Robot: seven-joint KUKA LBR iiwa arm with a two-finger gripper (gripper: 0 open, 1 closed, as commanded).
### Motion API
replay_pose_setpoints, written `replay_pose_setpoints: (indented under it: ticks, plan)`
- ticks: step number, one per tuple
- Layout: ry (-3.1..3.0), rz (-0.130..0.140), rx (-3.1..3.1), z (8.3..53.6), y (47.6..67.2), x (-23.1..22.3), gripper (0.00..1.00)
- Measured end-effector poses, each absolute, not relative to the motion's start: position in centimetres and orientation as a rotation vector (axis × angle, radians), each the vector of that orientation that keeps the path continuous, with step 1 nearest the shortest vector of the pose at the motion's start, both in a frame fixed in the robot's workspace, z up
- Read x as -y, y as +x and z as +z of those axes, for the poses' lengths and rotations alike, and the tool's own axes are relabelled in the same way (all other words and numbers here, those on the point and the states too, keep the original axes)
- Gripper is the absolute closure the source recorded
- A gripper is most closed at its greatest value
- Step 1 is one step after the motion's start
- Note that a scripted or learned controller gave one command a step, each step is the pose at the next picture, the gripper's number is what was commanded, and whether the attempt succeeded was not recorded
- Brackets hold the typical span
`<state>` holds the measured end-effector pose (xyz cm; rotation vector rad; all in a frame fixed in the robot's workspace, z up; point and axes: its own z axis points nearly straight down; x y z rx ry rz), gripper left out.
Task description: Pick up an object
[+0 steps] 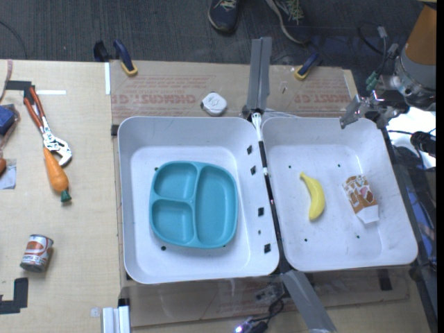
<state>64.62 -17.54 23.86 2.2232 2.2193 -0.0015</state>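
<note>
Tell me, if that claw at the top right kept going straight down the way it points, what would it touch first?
Probably the back right corner of the right bin, near its rim. The gripper hangs there; the banana and packet lie further forward. Depth is hard to judge.

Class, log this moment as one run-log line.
gripper: above right bin far corner, holding nothing | banana, packet: in right bin | teal tray: left bin

Dark carpet floor (pixel 139 12), light wooden bench (pixel 62 255)
</note>
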Motion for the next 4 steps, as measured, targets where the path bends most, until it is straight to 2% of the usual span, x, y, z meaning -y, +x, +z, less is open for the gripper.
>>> replay_pose_setpoints:
  ticks: [1,2,3,4]
  plan:
    - [2.170,-0.002,-2.272,19.1,65.5,7.8,0.00]
    - [2.006,-0.003,-2.419,24.4,61.2,-0.7,0.00]
    - [2.121,-0.006,-2.321,19.0,61.3,-9.6,0.00]
    - [2.357,-0.006,-2.078,14.7,65.6,-17.9,0.00]
